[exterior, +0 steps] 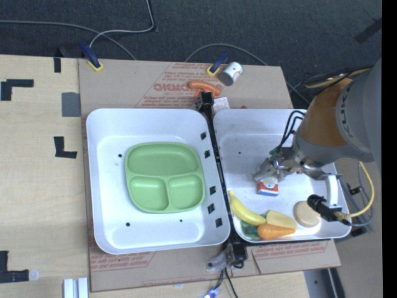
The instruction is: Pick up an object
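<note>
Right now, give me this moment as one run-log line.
arm: over right bin | gripper: low, at small red-white-blue carton | grasp: unconfirmed | banana, carrot: front edge | green plate: left bin

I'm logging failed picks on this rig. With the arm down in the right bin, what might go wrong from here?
The tool sits right over the small red, white and blue carton, so it may just nudge the carton aside. The banana, carrot and round tan piece crowd the near corner of the right bin, so a pushed carton could jam against them.
</note>
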Robot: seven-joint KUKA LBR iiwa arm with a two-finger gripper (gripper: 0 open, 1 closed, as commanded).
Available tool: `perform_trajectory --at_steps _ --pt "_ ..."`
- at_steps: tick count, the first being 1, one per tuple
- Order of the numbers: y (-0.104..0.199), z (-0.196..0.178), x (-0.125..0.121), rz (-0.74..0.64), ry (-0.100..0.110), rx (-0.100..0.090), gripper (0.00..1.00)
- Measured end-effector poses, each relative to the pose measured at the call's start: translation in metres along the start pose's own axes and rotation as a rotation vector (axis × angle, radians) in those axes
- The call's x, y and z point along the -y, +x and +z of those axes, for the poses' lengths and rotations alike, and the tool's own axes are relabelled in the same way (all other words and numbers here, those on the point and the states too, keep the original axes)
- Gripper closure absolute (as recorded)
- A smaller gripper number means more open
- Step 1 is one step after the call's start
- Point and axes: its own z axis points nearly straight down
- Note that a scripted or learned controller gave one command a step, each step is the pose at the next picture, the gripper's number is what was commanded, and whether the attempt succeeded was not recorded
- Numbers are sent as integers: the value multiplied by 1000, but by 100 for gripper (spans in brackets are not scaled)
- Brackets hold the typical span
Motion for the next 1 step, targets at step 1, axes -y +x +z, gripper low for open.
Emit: perform_trajectory --at_steps 1 --pt "69 -88 -11 -1 4 -3 100"
